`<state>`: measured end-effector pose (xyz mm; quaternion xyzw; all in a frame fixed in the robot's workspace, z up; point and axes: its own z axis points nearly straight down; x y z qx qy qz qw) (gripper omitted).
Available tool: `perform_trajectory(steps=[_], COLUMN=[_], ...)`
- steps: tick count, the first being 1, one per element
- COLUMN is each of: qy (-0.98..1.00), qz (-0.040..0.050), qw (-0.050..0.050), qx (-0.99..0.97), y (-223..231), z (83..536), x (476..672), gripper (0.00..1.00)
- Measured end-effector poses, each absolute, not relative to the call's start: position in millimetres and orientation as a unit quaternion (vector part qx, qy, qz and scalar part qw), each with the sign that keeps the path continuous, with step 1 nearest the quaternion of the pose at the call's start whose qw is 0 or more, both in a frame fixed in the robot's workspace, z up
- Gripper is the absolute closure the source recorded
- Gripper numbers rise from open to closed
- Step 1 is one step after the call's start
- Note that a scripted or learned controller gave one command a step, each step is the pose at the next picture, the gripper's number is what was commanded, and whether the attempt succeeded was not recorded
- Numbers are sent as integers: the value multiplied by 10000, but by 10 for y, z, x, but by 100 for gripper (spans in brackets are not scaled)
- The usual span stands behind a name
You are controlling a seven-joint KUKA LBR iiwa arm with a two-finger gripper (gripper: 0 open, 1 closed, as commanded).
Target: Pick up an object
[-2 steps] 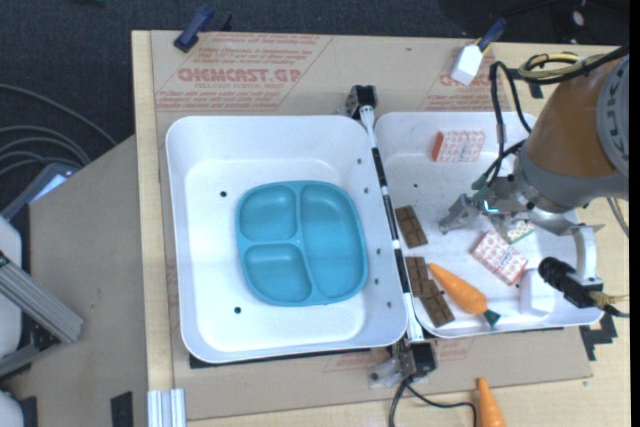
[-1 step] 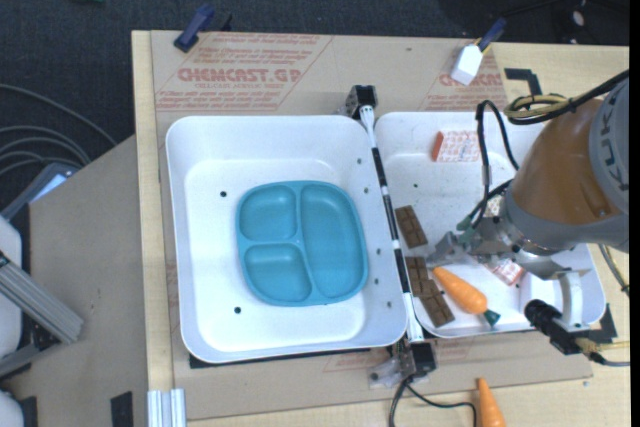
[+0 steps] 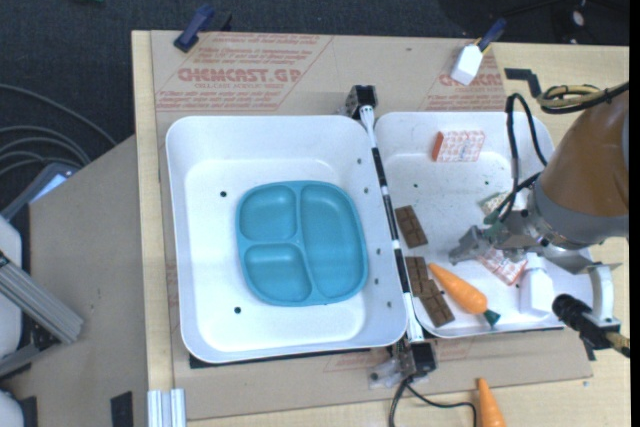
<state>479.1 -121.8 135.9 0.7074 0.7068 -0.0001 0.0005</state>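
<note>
The right bin (image 3: 440,187) holds several items. A red-and-white packet (image 3: 459,145) lies near its far wall. Two brown bars (image 3: 410,226) (image 3: 428,293) lie along the left wall, and an orange toy carrot (image 3: 460,287) sits beside the nearer bar. My gripper (image 3: 487,242) is low in this bin, right of the bars and just above the carrot. It sits over a crumpled red-and-white wrapper (image 3: 503,265). A white block (image 3: 537,293) lies to its right. Nothing visibly hangs from the gripper.
The left bin (image 3: 190,215) holds a blue divided plate (image 3: 300,243). The arm's orange band (image 3: 595,165) covers the right bin's right side, with black cables near it. A second orange piece (image 3: 486,405) lies on the bench in front. Clips sit on the far cardboard.
</note>
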Motion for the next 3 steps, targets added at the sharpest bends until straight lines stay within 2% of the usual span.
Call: perform_trajectory(steps=[1, 2, 3], qy=[7068, 7068, 7075], qz=[-3, 0, 3], qw=[7, 12, -4], qx=[7074, 7074, 7068], y=[-1718, -1716, -769], z=[843, 941, 2184], x=[5060, 5063, 4908], gripper=[0, 100, 100])
